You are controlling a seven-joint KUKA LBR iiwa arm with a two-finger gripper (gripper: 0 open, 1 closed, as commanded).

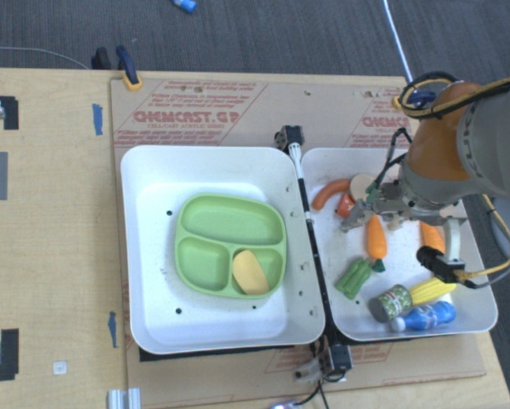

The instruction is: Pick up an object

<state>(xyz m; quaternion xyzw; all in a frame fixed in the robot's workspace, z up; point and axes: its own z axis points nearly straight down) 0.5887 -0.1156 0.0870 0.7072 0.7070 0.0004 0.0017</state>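
Note:
My gripper (360, 214) hangs low over the upper left part of the right bin (485, 318). A small red piece (346, 203) lies right beside it, and an orange carrot (375, 239) just below it. A curved red-orange sausage (326, 192) lies to its left. Lower in the same bin are a green pickle (354, 278), a small can (390, 302), a yellow corn cob (431, 291) and a blue bottle (425, 317). I see nothing lifted off the bin floor.
The left bin (153, 228) holds a green divided plate (229, 220) with a yellow piece (250, 272) in its lower right compartment. Another orange piece (432, 235) lies under my arm (447, 152). A black bin divider clamp (289, 136) sits between the bins.

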